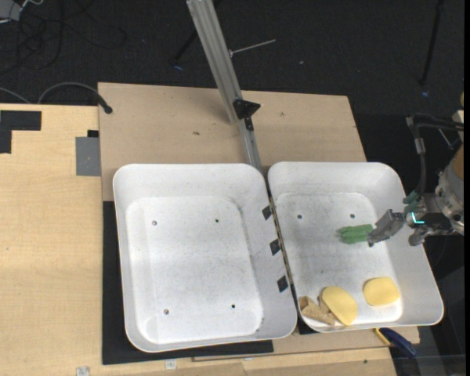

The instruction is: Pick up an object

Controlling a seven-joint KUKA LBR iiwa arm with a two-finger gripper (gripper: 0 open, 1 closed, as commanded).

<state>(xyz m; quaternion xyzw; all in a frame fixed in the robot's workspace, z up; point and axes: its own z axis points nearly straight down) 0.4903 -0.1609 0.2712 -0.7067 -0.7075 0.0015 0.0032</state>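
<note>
A small green object (354, 233) lies on the floor of the right bin (329, 178), right of its middle. My gripper (399, 232) reaches in over the bin's right rim and stands open. Its left finger (384, 227) touches or nearly touches the green object's right end. Nothing sits between the fingers. Two yellow rounded objects (339, 304) (381, 291) rest near the bin's front wall. A tan crumbly piece (317, 312) lies in the front left corner beside them.
The left bin (133, 186) adjoins the right one, with black clips (274, 245) along the shared rim. A slanted metal rail (219, 61) stands behind the bins. Wooden bench tops lie to the left and behind.
</note>
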